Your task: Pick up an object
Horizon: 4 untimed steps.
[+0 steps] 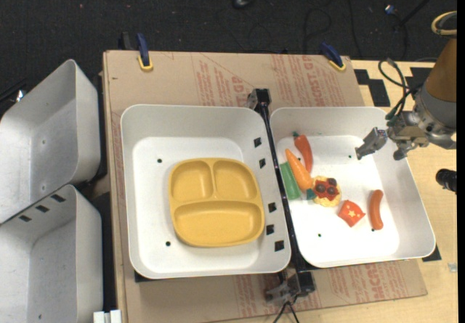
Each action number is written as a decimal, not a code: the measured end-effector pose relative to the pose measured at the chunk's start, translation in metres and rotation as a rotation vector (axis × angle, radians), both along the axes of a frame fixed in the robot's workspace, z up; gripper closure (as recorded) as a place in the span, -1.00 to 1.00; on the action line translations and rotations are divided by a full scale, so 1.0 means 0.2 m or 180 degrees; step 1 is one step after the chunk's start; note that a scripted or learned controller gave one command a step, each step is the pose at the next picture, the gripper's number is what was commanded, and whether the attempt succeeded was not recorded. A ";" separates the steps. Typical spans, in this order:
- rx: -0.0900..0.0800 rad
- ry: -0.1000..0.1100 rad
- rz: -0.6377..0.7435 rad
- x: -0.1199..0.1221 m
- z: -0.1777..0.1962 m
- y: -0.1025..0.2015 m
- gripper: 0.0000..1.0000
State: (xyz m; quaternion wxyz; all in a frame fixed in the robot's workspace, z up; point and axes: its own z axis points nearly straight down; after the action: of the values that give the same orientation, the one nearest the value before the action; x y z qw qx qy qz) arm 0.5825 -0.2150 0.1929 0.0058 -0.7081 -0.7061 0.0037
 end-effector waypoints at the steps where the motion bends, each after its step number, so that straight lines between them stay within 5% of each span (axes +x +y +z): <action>1: -0.0011 -0.0043 0.0012 0.02 0.04 0.00 -1.00; 3: -0.0004 -0.0027 0.0007 -0.03 -0.47 0.02 -1.00; 4: -0.0010 -0.0040 0.0006 -0.02 -0.50 0.03 -1.00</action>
State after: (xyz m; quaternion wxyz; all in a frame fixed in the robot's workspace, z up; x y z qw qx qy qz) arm 0.5777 -0.2096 0.0923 0.0003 -0.7074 -0.7068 0.0003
